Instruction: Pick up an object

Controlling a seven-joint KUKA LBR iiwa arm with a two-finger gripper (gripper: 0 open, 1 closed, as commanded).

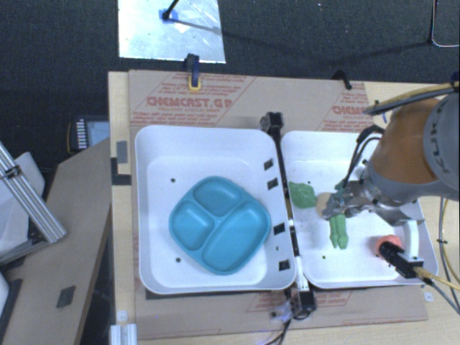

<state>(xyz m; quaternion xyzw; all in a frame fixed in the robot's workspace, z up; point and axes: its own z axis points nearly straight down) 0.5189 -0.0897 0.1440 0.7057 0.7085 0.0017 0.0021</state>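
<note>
Nearest to us, along the front edge of the bench, we see the two shallow white plastic bins side by side, joined by a row of black clips down the middle. We find a light blue, three-compartment plastic plate (pixel 219 223) lying flat in the left bin (pixel 154 192), turned at an angle and sitting toward its front half. In the right bin (pixel 316 264) we see a green leafy toy vegetable (pixel 302 194) near the dividing wall, and just to its right a long green pod-shaped toy (pixel 338 231) lying roughly front to back. The grey arm with its orange band reaches in from the right, and its gripper (pixel 338 205) sits low over the bin, right at the upper end of the green pod and just beside the leafy piece. We cannot tell how the gripper stands, nor whether it touches either green piece. A small red-orange round object (pixel 379 244) rests near the right bin's front right corner, beside a black and white fitting (pixel 402 254).
</note>
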